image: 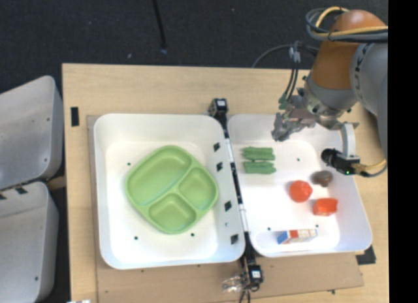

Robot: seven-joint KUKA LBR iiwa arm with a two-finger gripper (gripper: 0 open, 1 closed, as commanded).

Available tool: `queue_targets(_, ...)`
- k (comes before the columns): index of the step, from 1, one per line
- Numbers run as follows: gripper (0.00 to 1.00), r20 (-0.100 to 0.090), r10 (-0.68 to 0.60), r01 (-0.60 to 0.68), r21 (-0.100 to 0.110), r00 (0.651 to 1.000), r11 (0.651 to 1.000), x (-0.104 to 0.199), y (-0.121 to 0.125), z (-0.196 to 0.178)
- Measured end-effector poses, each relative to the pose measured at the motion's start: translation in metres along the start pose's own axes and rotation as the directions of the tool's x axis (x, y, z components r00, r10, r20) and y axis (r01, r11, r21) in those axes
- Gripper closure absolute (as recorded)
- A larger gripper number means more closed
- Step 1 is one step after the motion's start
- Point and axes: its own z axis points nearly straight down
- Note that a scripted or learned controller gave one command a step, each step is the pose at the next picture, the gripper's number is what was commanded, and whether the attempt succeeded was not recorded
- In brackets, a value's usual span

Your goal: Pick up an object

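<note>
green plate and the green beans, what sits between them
In the camera view, the two bins' adjoining rims with black clips lie between the green plate and green beans.

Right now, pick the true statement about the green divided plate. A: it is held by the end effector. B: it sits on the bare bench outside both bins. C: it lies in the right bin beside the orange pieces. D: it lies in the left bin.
D: the green divided plate lies flat inside the left bin, while the end effector is over the right bin, apart from it.
</note>
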Motion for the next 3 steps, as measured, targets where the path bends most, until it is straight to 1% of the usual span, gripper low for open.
queue_targets(1, 1.0, 0.0, -0.001, 0.001, 0.001, 1.0, 1.0, -0.002, 0.001, -0.04)
queue_targets(2, 1.0, -0.002, -0.004, 0.004, 0.004, 1.0, 1.0, 0.053, 0.014, -0.037)
queue_targets(3, 1.0, -0.003, -0.005, 0.005, 0.007, 1.0, 1.0, 0.108, 0.009, -0.031)
